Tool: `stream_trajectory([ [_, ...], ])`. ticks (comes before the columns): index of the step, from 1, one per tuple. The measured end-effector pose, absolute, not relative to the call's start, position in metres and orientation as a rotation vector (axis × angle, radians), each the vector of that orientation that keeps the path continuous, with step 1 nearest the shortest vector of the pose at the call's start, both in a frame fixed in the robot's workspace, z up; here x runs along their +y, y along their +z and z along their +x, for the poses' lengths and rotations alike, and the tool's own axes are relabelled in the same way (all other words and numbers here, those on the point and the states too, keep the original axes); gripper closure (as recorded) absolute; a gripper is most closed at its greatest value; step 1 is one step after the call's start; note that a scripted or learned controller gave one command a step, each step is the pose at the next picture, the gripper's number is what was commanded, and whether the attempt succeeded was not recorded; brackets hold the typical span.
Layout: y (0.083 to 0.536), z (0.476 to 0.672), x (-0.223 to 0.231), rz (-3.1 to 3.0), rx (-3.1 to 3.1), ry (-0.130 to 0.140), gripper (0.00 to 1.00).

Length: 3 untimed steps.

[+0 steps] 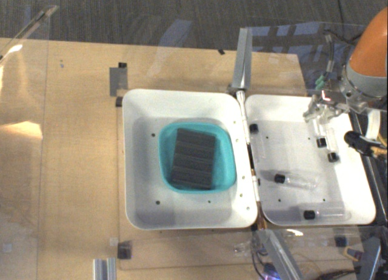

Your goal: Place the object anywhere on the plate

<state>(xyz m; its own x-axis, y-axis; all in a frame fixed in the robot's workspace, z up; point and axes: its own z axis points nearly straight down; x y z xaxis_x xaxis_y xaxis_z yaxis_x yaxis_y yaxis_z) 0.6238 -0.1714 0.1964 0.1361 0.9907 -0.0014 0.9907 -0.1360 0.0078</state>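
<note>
Camera view: a dark grey ridged block (194, 157) is seen lying on the teal plate (227, 162); the jaws (325, 141) are seen open, holding nothing.

The block (194, 157) lies on the plate (227, 151) in the left bin (139, 151); the hand (326, 128) is over the right bin (357, 203).

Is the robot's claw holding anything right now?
No. The gripper hangs over the right bin with nothing between its fingers; the dark block lies on the teal plate.

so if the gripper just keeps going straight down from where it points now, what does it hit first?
Most likely the bare white floor of the right bin. The gripper hangs over its upper right part, pointing down; depth is hard to judge from this slant.
</note>
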Motion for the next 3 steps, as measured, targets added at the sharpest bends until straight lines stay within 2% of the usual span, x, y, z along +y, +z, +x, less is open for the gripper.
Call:
stream_trajectory([
  [1,0.196,0.624,-0.171,2.363,2.06,0.007,0.0],
  [2,0.216,0.62,-0.187,2.414,1.998,0.007,0.0],
  [3,0.364,0.642,-0.172,2.579,1.774,0.014,0.0],
])
